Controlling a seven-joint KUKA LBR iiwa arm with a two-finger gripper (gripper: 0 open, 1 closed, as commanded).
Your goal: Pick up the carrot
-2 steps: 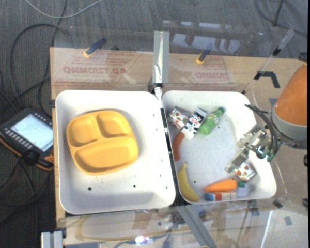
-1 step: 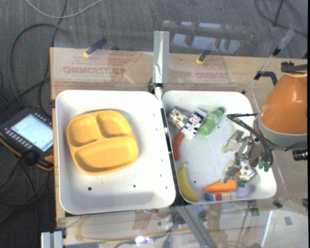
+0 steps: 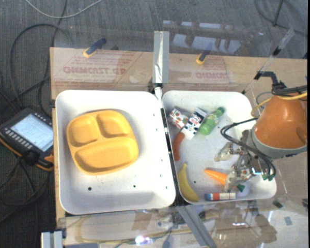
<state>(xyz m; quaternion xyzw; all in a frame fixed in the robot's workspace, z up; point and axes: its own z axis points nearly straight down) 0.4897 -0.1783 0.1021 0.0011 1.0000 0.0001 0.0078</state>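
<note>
The carrot [image 3: 215,175], small and orange with a green stub at its right end, lies on the floor of the right bin [image 3: 206,154] near the front. My gripper [image 3: 231,165] hangs low over the bin just right of it and is open. One finger is near the carrot's green end and the other further back. The carrot lies left of the gap, not between the fingers. The orange band of the arm [image 3: 281,123] is above the bin's right wall.
In the right bin are a banana [image 3: 186,182], a red sausage-shaped toy [image 3: 176,144], a green bottle [image 3: 211,121], a patterned box [image 3: 184,120] and a marker [image 3: 220,196] along the front wall. A yellow divided plate [image 3: 102,141] sits in the left bin [image 3: 72,190].
</note>
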